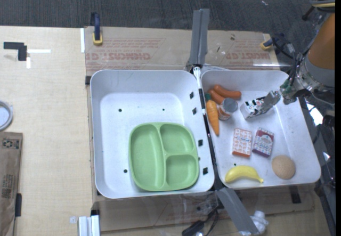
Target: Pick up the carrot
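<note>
The carrot (213, 116) is orange and tapered. It lies lengthwise against the left wall of the right bin (298, 123), tip pointing toward the front. My gripper (252, 108) hangs low over the middle of the right bin, reaching in from the right. It is to the right of the carrot and apart from it, with a small grey can (229, 106) between the two. Nothing of the carrot is hidden.
An orange-red sausage (226, 92) lies just behind the carrot. Two small boxes (242, 142) (262, 143), a banana (244, 175) and a brown ball (283, 167) sit toward the front of the right bin. The left bin (106, 123) holds a green divided plate (164, 156).
</note>
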`<state>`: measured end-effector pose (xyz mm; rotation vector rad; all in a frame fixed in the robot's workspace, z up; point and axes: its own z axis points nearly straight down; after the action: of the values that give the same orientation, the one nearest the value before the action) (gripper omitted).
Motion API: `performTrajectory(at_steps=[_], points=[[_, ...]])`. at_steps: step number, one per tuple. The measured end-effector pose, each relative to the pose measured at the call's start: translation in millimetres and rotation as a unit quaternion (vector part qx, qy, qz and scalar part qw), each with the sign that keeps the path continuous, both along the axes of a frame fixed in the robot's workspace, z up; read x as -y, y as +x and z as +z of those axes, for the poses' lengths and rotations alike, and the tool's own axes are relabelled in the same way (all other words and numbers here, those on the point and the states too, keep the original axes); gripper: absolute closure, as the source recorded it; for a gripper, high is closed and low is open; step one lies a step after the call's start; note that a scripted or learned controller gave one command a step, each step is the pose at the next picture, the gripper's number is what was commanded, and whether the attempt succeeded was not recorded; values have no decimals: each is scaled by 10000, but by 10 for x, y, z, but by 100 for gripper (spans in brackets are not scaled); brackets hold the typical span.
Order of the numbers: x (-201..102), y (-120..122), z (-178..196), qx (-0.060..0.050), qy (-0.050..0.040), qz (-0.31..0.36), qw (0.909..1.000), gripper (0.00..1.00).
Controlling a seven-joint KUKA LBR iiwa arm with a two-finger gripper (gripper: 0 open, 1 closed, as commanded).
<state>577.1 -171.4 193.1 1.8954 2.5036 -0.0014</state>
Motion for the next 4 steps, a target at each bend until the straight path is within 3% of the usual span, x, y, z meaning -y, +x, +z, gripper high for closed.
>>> performTrajectory(at_steps=[1, 2, 3, 4], points=[[-494, -320, -1021, -13, 8, -171, 9999, 0], [-550, 298, 716, -1, -3, -424, 9991, 0], [-652, 301, -652, 120, 1, -584, 9982, 0], [-645, 300, -565, 118, -2, -581, 9982, 100]])
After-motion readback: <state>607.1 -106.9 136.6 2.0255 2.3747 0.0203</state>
